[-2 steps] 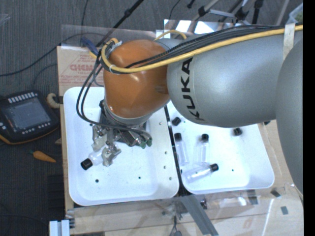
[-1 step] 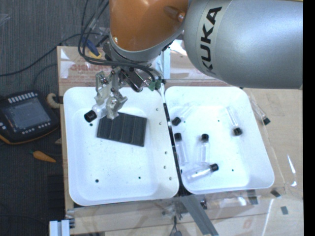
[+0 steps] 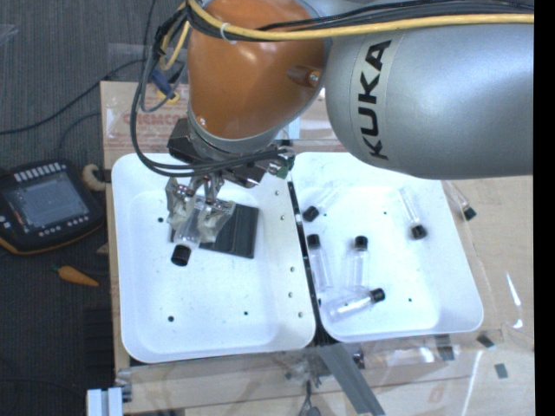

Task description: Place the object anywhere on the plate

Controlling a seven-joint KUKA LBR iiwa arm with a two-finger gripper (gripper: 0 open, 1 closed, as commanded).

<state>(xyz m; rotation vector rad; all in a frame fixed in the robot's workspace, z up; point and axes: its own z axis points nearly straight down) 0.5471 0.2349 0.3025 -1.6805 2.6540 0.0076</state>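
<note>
A clear vial with a black cap is in the left bin, its cap pointing toward the front left. Its body runs up under my gripper, so I cannot see whether it is held or lying on the bin floor. The plate is a small dark square just right of the vial, and its left part is covered by the gripper. The gripper hangs over the plate's left edge, under the orange wrist.
The right bin holds several more clear vials with black caps. A ridge between the bins runs front to back. A black pendant lies on the floor at the left. The big grey arm link covers the back of both bins.
</note>
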